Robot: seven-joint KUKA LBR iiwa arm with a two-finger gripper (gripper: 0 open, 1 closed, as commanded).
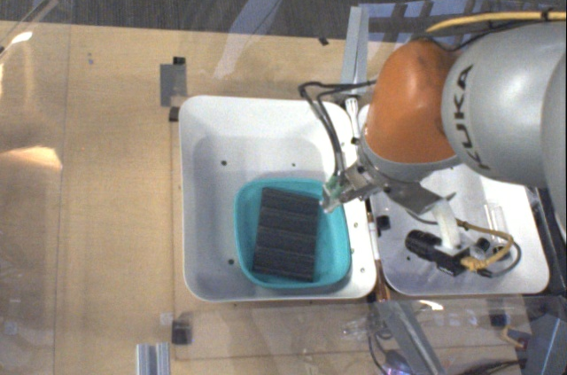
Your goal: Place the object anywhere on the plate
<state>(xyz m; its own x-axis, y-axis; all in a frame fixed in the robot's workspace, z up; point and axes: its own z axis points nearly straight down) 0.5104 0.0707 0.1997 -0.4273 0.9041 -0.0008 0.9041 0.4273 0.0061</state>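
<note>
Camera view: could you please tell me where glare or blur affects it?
In the camera view, pale glare patches mark the bench at left; the ridged dark block on the teal plate is evenly lit and fairly sharp.

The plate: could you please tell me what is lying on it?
A dark ribbed block lies flat on the teal plate, hiding most of its floor. The claw is at its right rim.

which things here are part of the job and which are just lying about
Job: dark grey ribbed rectangular block, lying on the turquoise plastic plate; gripper beside the plate's right edge.
Just there: left white bin around the plate; right white bin; wooden bench.
</note>
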